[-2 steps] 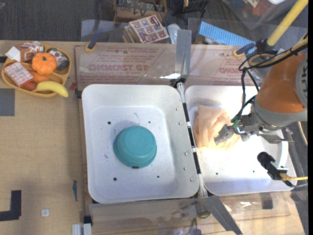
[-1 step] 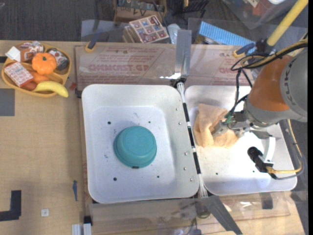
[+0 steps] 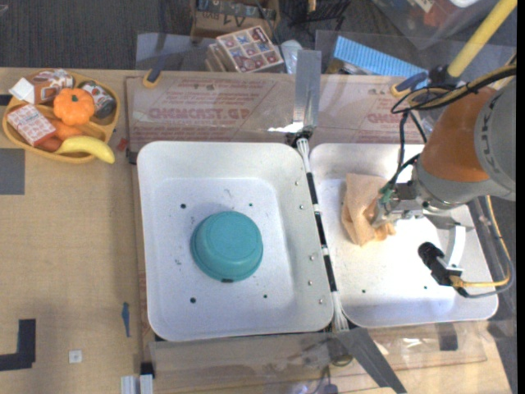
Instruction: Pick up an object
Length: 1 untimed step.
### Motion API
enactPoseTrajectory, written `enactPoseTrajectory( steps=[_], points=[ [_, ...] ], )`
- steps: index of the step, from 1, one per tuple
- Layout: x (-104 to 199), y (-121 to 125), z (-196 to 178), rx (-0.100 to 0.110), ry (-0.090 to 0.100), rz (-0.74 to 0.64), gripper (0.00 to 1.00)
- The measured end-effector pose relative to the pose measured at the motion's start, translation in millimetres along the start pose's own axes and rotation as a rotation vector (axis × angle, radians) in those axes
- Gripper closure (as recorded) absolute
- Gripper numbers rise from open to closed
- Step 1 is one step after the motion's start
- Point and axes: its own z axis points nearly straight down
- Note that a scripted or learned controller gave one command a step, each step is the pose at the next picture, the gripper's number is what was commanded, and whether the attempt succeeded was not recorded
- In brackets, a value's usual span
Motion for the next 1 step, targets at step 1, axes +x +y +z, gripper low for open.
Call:
enactPoseTrajectory(
  steps=[1],
  points=[
    [41.6, 21.1, -126.7, 0.016, 0.001, -0.233, 1.00]
  ],
)
